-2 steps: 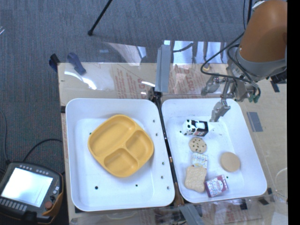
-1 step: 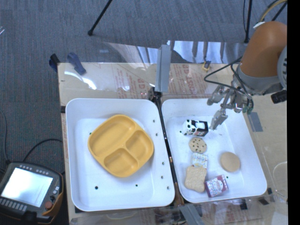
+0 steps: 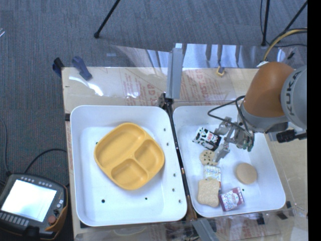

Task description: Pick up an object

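In the right bin [image 3: 271,149] my gripper [image 3: 221,140] hangs low over the upper middle, with the grey arm and its orange band [image 3: 268,87] behind it to the right. Its fingers [image 3: 222,151] are spread open. A black-and-white cow-print carton [image 3: 205,136] lies just left of the fingertips, its right end close to the gap; I cannot tell whether they touch. A round cookie [image 3: 206,157] sits just below the lower finger. Nothing is held.
Also in the right bin are a small packet [image 3: 212,172], a toast slice [image 3: 208,193], a red packet [image 3: 231,199] and a round tan bun [image 3: 246,173]. The left bin [image 3: 85,119] holds a yellow divided plate [image 3: 129,155]. A teach pendant [image 3: 31,202] lies at lower left.
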`<state>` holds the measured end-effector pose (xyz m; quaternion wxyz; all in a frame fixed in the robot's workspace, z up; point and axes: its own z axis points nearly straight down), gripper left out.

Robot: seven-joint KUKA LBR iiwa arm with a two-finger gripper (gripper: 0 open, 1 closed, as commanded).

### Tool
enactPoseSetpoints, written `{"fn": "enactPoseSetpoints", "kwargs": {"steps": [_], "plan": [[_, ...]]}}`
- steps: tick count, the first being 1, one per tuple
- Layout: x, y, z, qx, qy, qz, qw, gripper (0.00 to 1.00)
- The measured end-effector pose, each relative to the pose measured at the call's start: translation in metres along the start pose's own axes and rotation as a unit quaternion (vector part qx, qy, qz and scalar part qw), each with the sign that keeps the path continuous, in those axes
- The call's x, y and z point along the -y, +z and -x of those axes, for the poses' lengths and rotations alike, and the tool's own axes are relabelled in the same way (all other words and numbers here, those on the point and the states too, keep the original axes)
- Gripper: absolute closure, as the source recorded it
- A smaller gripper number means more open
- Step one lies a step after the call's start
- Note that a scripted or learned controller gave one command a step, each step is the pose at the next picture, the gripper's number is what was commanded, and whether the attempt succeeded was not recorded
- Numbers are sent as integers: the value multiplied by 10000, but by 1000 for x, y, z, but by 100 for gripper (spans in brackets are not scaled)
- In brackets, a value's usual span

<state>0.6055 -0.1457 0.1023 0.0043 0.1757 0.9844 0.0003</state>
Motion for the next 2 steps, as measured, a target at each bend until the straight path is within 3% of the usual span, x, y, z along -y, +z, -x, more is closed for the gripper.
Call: {"fn": "enactPoseSetpoints", "kwargs": {"steps": [1, 2], "plan": [[-3, -9, -1, -6, -46, -1, 10000, 100], [-61, -90, -54, 4, -445, 14, 9990, 100]]}}
